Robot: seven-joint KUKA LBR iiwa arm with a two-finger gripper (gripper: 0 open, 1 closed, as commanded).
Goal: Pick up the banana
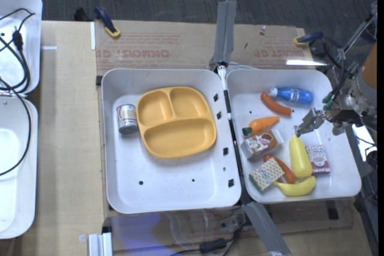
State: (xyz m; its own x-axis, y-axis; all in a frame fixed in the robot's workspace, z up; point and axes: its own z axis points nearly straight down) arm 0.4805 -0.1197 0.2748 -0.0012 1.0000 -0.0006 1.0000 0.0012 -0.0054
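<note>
The banana (296,187) is yellow and curved. It lies near the front edge of the right bin (342,189), beside a checkered box (266,174). My gripper (322,124) hangs over the right side of that bin, above and behind the banana and well apart from it. Its fingers stand open with nothing between them. One fingertip (305,123) is just above the top of a yellow bottle-shaped toy (299,156), which stands between the gripper and the banana.
The right bin also holds a carrot (264,124), a red sausage (275,104), a blue bottle (292,95), a printed carton (260,144) and a pink box (317,159). The left bin (120,183) holds a yellow divided plate (176,120) and a small can (126,119).
</note>
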